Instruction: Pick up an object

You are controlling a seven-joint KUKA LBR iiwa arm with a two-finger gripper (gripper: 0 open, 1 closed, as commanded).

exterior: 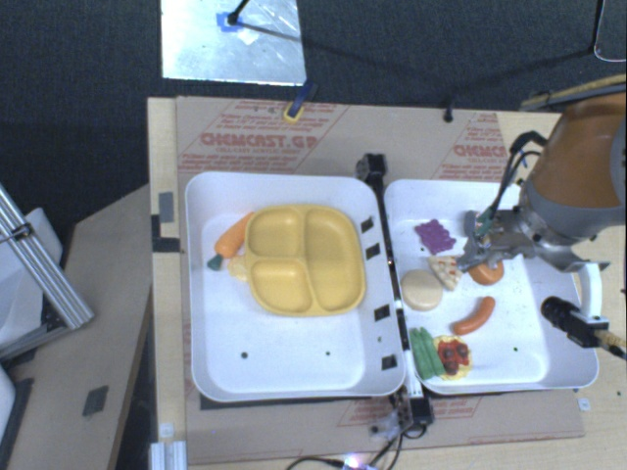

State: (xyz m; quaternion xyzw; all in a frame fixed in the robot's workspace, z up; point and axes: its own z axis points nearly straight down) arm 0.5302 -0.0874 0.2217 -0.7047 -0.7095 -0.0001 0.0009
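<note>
My gripper [477, 256] hangs low over the right bin [558, 360], near its upper middle. Just below it lies a round orange piece [487, 273], and a pale pizza slice [446, 270] sits at its left. A purple grape bunch [434, 234] lies a little farther up and left. Nothing shows as lifted off the bin floor.
The right bin also holds a beige bun [422, 290], an orange sausage [472, 315], green beans [423, 352] and a red-and-yellow piece [454, 354]. In the left bin [284, 365] sit a yellow divided plate [299, 259] and a carrot [231, 237].
</note>
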